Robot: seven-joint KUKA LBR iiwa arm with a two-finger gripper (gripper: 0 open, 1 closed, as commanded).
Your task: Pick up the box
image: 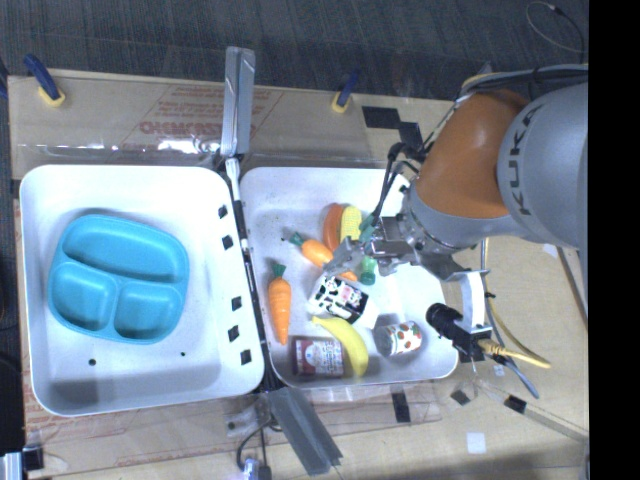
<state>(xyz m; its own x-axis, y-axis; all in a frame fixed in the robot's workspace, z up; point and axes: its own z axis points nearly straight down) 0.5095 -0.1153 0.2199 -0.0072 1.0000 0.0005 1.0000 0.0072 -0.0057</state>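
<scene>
The box (339,296) is small and white with black patches and a spot of pink. It lies tilted in the middle of the right bin (262,208). My gripper (366,252) hangs low over that bin, just above and to the right of the box, close to its upper corner. The grey arm with its orange band (470,168) reaches in from the right and hides the bin's right wall. Nothing can be seen held in the gripper.
Around the box lie a carrot (280,308), a second carrot (314,251), a corn cob (349,224), a banana (344,340), a dark red jar on its side (318,356) and a small round cup (399,339). The left bin (50,368) holds a blue divided tray (122,278).
</scene>
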